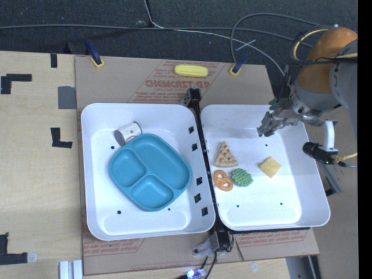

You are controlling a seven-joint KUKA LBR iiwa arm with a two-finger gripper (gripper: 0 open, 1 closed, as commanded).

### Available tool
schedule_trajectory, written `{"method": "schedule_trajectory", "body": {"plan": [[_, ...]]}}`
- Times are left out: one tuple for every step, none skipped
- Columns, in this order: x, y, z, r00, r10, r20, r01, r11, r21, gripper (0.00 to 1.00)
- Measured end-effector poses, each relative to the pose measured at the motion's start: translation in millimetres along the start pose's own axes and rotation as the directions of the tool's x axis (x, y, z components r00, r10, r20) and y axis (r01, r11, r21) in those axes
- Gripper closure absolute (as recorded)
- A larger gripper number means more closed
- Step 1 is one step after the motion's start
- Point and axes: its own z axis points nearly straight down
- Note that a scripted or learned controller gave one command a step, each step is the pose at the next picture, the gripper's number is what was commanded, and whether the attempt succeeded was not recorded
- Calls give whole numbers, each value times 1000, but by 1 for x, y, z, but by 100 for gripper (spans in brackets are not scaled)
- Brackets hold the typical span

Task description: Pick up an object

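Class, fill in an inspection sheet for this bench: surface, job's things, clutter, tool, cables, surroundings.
Surface: two white bins side by side, left bin and right bin, on cardboard.
Job's things: pizza slice, pretzel, green piece and yellow block in the right bin.
Clutter: blue tray and small cup in the left bin; yellow banana on the cardboard.
Tool: tool over the right bin's upper part, holding nothing.
Cables: black cable across the dark floor.
Surroundings: clamps at the cardboard's top edge.

Red print runs across the brown cardboard sheet (145, 80) beyond the two bins; it seems to read "CHEMCAST GP", though blurred. Smaller lines beneath are illegible.
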Motion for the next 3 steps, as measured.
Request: {"method": "schedule_trajectory", "body": {"plan": [[-7,5,-59,1000,0,0,0,1000,0,100],[-7,6,-107,1000,-1,0,1,1000,1,100],[55,0,-96,1000,-4,-2,4,1000,6,100]]}}
